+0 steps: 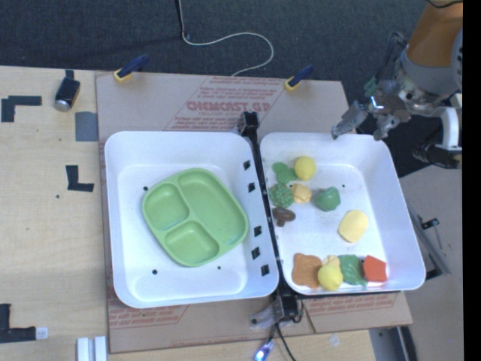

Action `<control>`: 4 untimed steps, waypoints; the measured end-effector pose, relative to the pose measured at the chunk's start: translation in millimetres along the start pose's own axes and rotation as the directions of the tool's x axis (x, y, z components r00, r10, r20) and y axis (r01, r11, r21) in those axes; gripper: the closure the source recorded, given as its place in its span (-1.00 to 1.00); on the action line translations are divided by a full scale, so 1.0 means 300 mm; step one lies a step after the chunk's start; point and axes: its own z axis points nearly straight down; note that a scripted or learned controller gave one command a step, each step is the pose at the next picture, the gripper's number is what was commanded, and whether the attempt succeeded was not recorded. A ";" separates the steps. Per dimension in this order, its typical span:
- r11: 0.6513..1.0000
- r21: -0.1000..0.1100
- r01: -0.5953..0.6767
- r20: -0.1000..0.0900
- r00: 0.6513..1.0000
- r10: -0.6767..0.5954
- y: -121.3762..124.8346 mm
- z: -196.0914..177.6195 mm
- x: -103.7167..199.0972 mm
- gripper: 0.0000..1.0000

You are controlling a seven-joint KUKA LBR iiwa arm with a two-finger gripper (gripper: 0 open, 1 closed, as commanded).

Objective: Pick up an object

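Small toy food pieces cluster at right white bin near edge. Cardboard sheet underlies bins on wooden bench. Two-finger gripper spread wide, holding nothing.

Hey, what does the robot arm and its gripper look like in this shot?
The arm has an orange band above a grey metallic wrist. Its two-finger gripper has dark, slender fingers, with dark cables running along the wrist.

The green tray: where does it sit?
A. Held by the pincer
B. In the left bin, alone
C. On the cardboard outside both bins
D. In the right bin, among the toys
B: the green tray lies flat in the left bin, with nothing else beside it.
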 end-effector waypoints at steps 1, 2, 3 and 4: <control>1.000 -0.019 0.001 0.004 1.000 -0.001 -0.162 -0.638 0.050 -1.00; 1.000 -0.013 0.012 -0.002 1.000 -0.012 -0.260 -0.924 0.418 -1.00; 1.000 -0.002 0.001 0.001 1.000 -0.001 -0.257 -0.934 0.395 1.00; 1.000 0.018 -0.002 -0.001 1.000 0.002 -0.329 -0.416 0.390 1.00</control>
